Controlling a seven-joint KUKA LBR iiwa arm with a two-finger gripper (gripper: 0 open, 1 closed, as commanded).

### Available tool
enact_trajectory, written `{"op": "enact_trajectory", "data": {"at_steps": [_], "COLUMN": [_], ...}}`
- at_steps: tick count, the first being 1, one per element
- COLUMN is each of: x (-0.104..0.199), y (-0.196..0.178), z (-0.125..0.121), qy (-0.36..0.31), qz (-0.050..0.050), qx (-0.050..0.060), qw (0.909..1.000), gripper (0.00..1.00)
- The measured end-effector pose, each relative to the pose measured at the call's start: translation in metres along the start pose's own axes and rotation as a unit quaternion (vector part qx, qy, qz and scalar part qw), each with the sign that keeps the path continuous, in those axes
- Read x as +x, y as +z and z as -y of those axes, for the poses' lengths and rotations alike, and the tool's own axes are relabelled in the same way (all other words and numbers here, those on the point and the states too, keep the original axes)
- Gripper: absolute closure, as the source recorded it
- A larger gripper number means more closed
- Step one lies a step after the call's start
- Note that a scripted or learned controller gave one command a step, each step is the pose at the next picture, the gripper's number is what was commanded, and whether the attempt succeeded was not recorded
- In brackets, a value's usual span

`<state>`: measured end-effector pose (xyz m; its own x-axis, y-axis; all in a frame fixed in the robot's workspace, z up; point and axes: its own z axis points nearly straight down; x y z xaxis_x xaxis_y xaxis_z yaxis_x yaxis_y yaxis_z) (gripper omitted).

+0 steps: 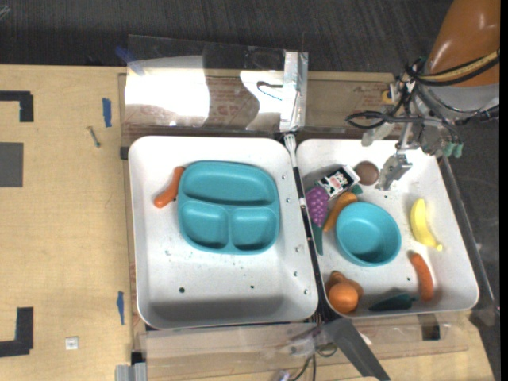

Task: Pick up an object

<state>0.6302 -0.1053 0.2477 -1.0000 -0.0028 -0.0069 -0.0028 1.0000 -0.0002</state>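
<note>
Banana (pixel 423 224) | right bin (pixel 456 213) | long axis near-far | end effector (pixel 394 169) apart

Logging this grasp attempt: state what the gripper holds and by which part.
Nothing is held. The gripper hangs over the right bin beside the brown ball, with nothing between its fingers.

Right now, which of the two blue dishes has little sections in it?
The blue tray in the left bin. It is split into three sections, while the round blue bowl in the right bin is one open hollow.
</note>
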Motion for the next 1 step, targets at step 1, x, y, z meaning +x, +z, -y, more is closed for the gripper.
{"op": "enact_trajectory", "data": {"at_steps": [1], "x": [0.0434], "y": [0.1358], "z": [0.0263], "qy": [-0.021], "qz": [0.013], "qx": [0.003], "qw": [0.9997], "gripper": [0.00]}}
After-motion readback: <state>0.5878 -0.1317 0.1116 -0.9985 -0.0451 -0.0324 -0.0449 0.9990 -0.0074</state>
